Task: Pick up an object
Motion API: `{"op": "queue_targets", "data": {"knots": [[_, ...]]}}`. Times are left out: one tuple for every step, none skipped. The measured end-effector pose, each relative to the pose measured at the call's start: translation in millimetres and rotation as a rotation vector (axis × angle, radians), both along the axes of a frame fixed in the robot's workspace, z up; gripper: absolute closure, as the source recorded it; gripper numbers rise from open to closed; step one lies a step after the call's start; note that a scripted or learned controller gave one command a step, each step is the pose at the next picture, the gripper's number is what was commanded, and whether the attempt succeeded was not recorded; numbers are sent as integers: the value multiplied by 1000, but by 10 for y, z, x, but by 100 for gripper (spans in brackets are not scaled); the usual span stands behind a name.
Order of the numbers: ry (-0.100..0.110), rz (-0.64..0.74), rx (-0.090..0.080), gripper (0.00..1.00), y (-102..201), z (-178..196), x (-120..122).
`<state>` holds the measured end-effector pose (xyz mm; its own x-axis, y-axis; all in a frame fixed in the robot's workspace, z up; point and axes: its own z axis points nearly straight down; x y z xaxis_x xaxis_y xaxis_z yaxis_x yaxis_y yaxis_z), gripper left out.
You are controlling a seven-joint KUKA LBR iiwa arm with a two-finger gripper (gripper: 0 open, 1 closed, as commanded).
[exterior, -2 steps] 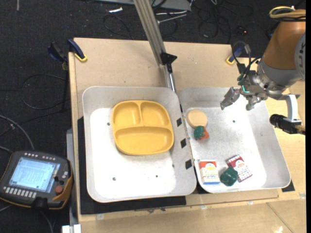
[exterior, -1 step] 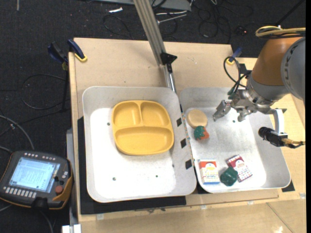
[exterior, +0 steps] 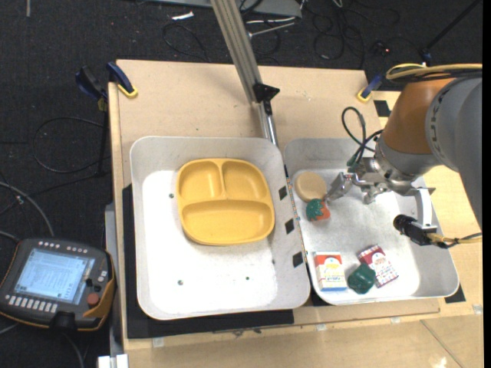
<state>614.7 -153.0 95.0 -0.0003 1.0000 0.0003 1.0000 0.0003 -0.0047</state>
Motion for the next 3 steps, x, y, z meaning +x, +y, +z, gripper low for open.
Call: {"op": "queue_targets", "data": {"knots": [[-6,0,-1,100,-2,141,18],[-10,3,-1,100,103,670,6],[-12,3,-2,100,117,1313,8]]}}
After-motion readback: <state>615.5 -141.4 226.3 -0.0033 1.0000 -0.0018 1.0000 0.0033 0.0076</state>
